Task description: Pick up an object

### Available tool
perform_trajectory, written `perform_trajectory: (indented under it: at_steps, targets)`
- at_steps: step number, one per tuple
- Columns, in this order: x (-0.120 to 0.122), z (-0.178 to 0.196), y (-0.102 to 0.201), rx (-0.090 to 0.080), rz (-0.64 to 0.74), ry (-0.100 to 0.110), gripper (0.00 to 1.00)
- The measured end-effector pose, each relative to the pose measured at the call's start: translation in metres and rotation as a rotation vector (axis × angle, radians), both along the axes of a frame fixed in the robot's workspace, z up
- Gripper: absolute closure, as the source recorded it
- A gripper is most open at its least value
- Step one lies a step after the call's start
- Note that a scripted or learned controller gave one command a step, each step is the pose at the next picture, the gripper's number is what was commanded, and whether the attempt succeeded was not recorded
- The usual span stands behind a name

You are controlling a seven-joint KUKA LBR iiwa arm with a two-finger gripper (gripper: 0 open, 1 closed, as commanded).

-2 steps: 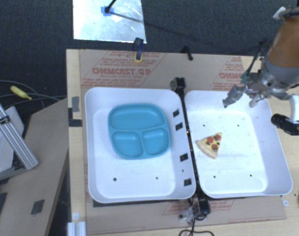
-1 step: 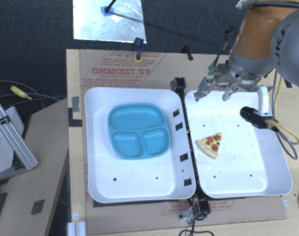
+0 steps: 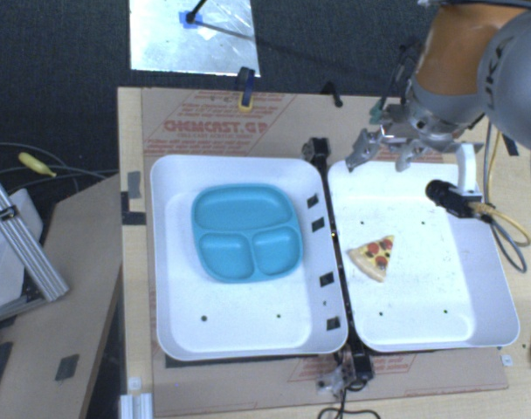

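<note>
A toy pizza slice (image 3: 374, 257) lies flat in the right white bin (image 3: 488, 299), left of its middle. My gripper (image 3: 381, 154) hangs over that bin's far edge, well above and behind the slice. Its two fingers are spread open with nothing between them. The grey arm with its orange band (image 3: 462, 33) comes in from the upper right.
A blue divided plate (image 3: 246, 231) sits in the left bin (image 3: 182, 326). A black cable end (image 3: 449, 197) and yellow cables hang near the right bin's far right side. A foil sheet (image 3: 194, 23) lies on the floor behind the bench.
</note>
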State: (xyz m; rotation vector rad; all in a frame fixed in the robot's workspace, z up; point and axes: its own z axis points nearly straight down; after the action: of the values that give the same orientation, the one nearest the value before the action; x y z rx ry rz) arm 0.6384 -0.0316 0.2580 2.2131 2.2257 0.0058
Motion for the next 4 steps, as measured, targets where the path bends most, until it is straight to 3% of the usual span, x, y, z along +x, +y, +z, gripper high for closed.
perform_trajectory:
  at_steps: [1,2,3,4]
  targets:
    - [0.026,-0.078,0.098,0.003,0.007,0.006,0.0]
    - [-0.033,-0.074,0.122,0.001,0.001,0.008,0.0]
    - [-0.03,-0.062,0.121,0.001,-0.001,0.0,1.0]
    - [-0.019,0.11,0.13,0.003,0.001,-0.017,1.0]
